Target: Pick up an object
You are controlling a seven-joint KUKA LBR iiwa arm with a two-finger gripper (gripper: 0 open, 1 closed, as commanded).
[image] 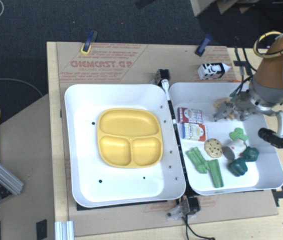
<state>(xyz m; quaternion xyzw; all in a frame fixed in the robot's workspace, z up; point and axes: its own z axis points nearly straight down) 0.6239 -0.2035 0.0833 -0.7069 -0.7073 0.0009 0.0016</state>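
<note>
Though low over the right bin point(271, 181), gripper point(229, 110) with finger state indiscernible.

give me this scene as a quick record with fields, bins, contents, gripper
left bin: holds a yellow divided plate
right bin: holds a small carton, a cookie, green celery sticks and other green toys
gripper: over the right bin's far part, away from the toys
arm: reaches in from the right
</note>
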